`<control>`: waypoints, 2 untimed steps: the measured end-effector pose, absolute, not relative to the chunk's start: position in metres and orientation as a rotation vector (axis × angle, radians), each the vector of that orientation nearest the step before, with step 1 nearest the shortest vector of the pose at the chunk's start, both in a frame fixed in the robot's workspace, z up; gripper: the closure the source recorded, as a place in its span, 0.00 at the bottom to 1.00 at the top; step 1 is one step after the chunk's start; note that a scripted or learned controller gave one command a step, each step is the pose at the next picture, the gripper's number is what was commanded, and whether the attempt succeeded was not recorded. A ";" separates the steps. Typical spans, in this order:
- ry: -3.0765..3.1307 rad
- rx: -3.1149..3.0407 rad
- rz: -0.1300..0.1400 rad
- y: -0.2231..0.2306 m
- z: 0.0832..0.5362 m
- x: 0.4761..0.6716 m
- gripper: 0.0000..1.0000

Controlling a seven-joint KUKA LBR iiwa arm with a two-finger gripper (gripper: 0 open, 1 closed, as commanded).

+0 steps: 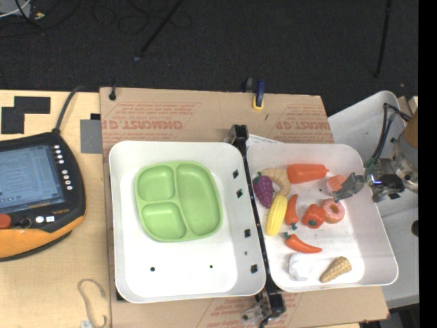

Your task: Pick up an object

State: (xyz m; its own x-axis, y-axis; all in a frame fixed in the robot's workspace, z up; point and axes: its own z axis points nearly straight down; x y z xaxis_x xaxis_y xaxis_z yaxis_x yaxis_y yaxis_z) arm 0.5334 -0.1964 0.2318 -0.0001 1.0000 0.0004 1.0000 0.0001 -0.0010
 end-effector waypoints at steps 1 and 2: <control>-2.217 -2.215 0.006 -0.197 0.172 0.524 0.00; -2.219 -2.212 0.004 -0.186 0.115 0.518 0.00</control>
